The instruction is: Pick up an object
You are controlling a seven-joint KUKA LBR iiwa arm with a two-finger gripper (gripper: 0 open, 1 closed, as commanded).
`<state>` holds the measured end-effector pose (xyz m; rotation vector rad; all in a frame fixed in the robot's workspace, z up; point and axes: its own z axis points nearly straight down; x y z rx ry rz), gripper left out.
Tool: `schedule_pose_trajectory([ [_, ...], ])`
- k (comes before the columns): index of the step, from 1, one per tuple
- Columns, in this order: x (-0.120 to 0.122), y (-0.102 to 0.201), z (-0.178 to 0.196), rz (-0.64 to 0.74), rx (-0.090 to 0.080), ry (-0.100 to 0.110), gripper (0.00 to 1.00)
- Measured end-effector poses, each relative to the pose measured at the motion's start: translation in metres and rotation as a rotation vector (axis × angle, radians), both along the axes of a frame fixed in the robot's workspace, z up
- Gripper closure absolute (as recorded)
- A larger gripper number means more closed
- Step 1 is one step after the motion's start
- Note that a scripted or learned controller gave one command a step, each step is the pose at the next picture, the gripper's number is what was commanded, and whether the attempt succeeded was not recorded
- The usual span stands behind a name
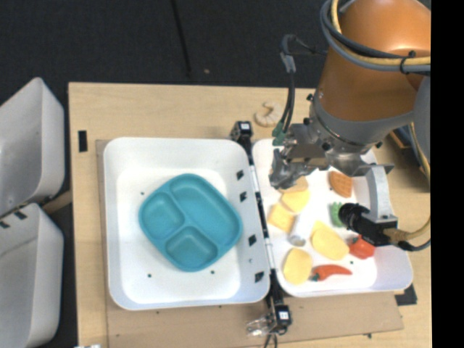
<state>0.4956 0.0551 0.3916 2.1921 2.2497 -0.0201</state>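
**Grey arm low over the right bin**

Yellow toy foods (329,242), a red pepper (332,272) and an orange piece (340,183) lie in the right bin (391,275). The hand (287,174) hangs just above a yellow piece (295,199); its grip cannot be made out. A blue divided plate (190,222) sits in the left bin (123,267).

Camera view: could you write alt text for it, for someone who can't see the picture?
A grey and orange robot arm reaches down into the right white bin, its gripper low over a jumble of yellow, orange and red toy food pieces. The left white bin holds a blue divided plate.
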Motion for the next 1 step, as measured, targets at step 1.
schedule_pose_trajectory([
  [1, 0.0014, -0.0007, 0.0089, 0.010, -0.003, 0.002, 1.00],
])
